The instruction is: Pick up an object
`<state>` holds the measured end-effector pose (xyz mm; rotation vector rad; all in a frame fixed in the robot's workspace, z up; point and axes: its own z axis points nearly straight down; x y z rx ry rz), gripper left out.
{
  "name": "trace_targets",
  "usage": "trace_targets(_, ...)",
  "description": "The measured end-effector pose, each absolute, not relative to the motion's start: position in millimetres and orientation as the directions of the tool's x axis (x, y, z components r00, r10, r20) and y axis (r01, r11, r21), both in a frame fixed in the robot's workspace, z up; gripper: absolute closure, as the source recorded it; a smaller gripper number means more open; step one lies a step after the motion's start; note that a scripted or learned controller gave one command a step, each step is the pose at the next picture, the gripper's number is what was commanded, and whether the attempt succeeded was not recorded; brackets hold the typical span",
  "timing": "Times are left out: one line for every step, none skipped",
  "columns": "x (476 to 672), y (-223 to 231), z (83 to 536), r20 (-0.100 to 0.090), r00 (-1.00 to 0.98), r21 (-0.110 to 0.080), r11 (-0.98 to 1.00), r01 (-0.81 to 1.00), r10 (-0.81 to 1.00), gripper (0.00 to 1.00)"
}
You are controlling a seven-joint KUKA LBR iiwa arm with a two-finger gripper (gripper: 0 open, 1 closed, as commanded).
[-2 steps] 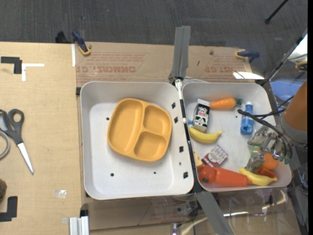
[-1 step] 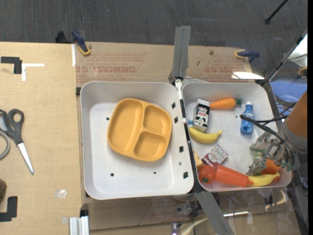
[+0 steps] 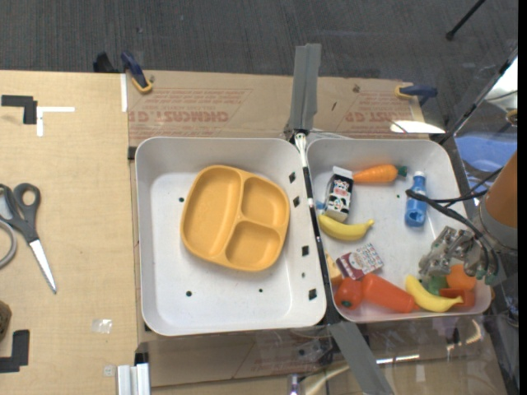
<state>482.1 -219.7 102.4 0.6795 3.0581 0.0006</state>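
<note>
Objects for picking lie in the right bin [image 3: 445,151]; gripper [image 3: 450,257] low over its near right corner.

Gripper sits just beside a small orange piece [image 3: 460,281] and a banana [image 3: 430,295]; finger spread and any hold cannot be told, view too cluttered. Same bin: carrot [image 3: 375,174], milk carton [image 3: 339,194], second banana [image 3: 344,227], blue bottle [image 3: 416,200], red-orange pepper [image 3: 375,293]. Left bin [image 3: 156,245] holds a yellow divided plate [image 3: 235,218]. Scissors [image 3: 30,225] on bench, far left.

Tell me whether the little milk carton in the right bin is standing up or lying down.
Lying down. The milk carton shows its printed face upward, flat on the right bin floor, between the carrot and a banana.
</note>
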Motion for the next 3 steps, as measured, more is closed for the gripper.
trace_targets(551.2, -153.9, 236.4, -0.003, -0.913, 0.001, 0.913, 0.408, 0.408, 1.0)
trace_targets(551.1, -154.0, 236.3, -0.003, -0.913, 0.001, 0.913, 0.408, 0.408, 0.0)
trace_targets(622.2, -167.2, 93.5, -0.005, -0.9, 0.001, 0.9, 0.435, 0.435, 0.0)
